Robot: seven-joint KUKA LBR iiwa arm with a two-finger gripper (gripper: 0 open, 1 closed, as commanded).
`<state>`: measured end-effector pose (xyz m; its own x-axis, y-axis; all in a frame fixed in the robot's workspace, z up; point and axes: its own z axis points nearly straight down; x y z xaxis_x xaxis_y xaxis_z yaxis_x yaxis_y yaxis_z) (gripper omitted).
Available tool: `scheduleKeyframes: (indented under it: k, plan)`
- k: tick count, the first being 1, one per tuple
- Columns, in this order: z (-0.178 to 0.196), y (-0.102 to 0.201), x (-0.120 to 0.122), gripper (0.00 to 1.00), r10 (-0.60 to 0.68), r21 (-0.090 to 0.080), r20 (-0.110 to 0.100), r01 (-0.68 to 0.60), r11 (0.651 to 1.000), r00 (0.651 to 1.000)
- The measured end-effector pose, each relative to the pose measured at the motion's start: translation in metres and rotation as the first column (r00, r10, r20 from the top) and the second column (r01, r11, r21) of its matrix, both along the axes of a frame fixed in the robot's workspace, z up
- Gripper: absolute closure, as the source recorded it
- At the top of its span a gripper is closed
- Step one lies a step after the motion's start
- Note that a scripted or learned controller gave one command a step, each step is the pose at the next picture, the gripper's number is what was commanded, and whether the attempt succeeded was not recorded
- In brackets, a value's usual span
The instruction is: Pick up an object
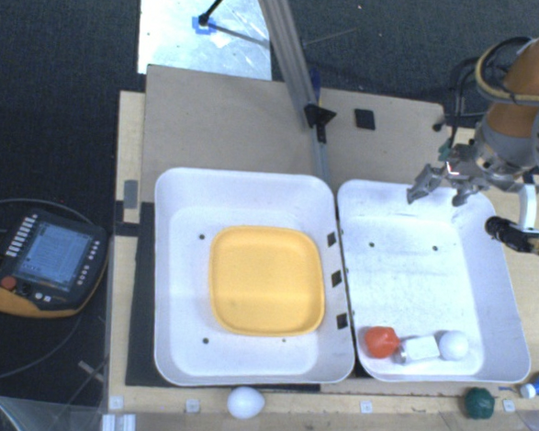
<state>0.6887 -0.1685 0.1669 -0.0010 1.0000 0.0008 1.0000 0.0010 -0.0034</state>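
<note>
Camera view looks down at a slant on a bench carrying two shallow white bins side by side. Sitting in the middle of the left white bin (175, 249) is a square yellow plastic plate with rounded corners (267, 280), lying flat.

Three small things are clustered along the near edge of the right white bin (486, 271): a small red-orange rounded object (379, 341) at the left, a small white blocky piece (418, 348) just beside it, and a white ball (453, 343) touching the blocky piece on its right. All three lie well apart from the gripper.

A grey robot arm with an orange band above the wrist (526, 94) enters from the right of the scene. Its two-finger gripper (442, 187) hangs over the far right corner of the right bin, near the rim. The two dark fingers are spread apart, with nothing between them.

Outside the bins, a white egg-shaped object (245, 403) rests on the bench just in front of the left bin. A dark green ball (478, 402) sits on the bench near the front right corner of the right bin. To the far left, on dark flooring, lies a handheld control pendant with a lit screen and yellow base (44, 260).
</note>
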Motion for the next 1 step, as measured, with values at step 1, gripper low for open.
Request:
scheduleKeyframes:
  k: [1]
  plan:
    - [-0.0425, 0.0012, 0.0037, 0.0, 0.0, 0.0, 0.001, 0.0, 1.0, 1.0]
